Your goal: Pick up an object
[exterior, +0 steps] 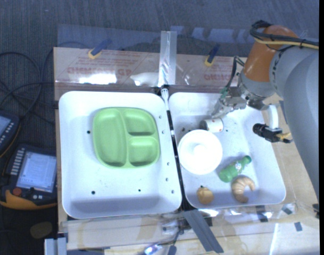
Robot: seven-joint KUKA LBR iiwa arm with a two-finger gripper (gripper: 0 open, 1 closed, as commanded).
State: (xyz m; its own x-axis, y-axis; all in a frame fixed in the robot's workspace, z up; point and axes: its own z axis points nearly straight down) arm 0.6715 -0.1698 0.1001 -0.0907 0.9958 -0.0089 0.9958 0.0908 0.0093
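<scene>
Gripper (219, 112) sits low in the right bin (268, 158), directly above a small white cup (214, 125); finger state cannot be told. White bowl (200, 151), green bottle (234, 168) and croissant (242, 188) lie nearby. Green divided plate (125, 136) occupies the left bin (76, 179).

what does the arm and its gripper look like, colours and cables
The arm is bulky, rounded and light grey, with an orange band above the wrist. Dark cables loop over the orange section. The gripper is small, metallic grey with dark parts, ending in thin fingers.
</scene>
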